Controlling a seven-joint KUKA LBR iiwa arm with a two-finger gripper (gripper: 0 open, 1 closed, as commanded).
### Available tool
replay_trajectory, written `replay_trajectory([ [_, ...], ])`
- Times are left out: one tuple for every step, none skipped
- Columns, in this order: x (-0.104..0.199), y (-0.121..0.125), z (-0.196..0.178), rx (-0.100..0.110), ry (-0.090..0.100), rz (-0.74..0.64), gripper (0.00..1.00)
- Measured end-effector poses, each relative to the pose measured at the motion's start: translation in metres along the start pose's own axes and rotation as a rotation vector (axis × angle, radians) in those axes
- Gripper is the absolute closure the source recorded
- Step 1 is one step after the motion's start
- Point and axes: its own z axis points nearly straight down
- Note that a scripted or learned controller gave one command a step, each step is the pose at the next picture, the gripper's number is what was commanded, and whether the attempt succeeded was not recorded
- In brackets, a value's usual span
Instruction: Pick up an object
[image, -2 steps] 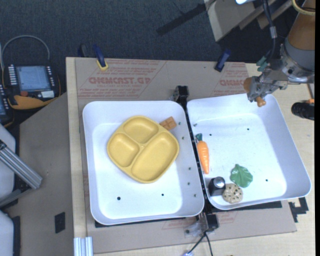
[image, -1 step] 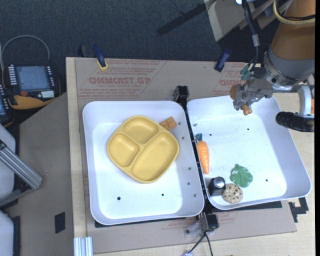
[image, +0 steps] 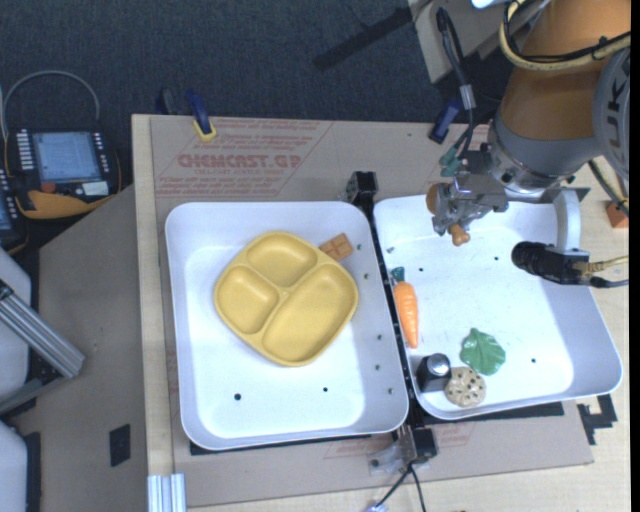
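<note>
My gripper (image: 456, 225) hangs over the back left part of the right bin (image: 560, 330). Its fingers point down and are shut on a small orange-brown piece (image: 459, 236) that shows at their tips, lifted off the bin floor. An orange carrot (image: 404, 312) lies along the right bin's left wall. Near the front sit a green leafy toy (image: 483, 351), a speckled cookie (image: 464, 386) and a small black-and-silver cylinder (image: 433, 370).
The left bin (image: 200, 380) holds a yellow divided plate (image: 287, 297) with a small brown block (image: 337, 246) at its back right edge. A black part with a cable (image: 545, 260) reaches in over the right bin's right side.
</note>
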Motion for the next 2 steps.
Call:
replay_trajectory([
  [0.040,-0.024,0.006,0.000,-0.001,0.002,1.00],
  [0.085,-0.040,0.033,0.002,0.000,0.000,1.00],
])
